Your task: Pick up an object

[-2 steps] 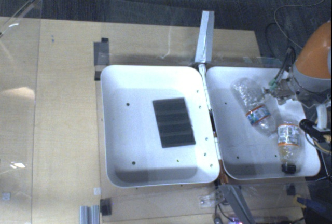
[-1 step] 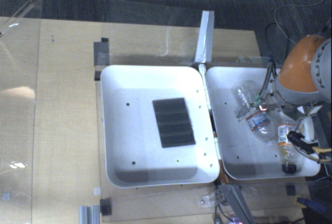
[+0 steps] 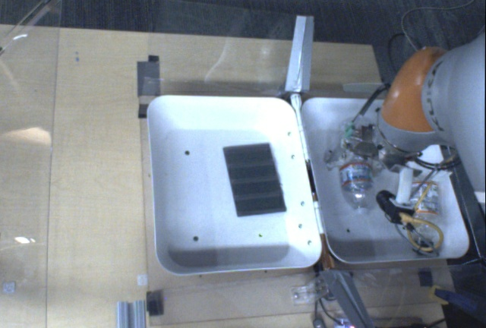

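Hanging over a clear bottle in the right bin, the gripper is hiding its opening; I cannot tell. 1 dark ribbed pad is lying in the left bin.

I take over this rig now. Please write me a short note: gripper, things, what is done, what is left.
Gripper: low in the right bin, directly over a clear bottle; a grasp cannot be confirmed.
Things: the bottle is in the right bin; a black ridged pad lies flat in the left bin.
Done: nothing visibly lifted.
Left: grasp and lift one object.
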You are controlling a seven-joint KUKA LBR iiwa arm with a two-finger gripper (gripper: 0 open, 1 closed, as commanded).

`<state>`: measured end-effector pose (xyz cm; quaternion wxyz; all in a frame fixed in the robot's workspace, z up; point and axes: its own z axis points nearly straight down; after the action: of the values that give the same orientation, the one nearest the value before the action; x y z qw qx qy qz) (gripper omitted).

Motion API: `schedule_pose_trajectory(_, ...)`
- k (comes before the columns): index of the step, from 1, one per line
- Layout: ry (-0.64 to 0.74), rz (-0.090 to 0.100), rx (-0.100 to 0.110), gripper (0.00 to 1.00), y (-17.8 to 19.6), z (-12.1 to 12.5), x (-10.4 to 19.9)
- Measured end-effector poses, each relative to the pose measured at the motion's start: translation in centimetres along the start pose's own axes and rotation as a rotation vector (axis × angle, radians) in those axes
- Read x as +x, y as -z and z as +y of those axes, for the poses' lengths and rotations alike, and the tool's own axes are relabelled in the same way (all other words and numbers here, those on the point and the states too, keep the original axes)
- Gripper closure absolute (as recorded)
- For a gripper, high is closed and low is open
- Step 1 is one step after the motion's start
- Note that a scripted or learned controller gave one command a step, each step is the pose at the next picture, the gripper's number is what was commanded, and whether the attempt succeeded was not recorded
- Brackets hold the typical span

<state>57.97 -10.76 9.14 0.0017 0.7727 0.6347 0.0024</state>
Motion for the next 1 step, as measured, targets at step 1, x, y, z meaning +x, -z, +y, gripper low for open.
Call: schedule_pose_trajectory(1, -0.030, -0.001, 0.000, 0.00, 6.89, -1.66, -2.25)
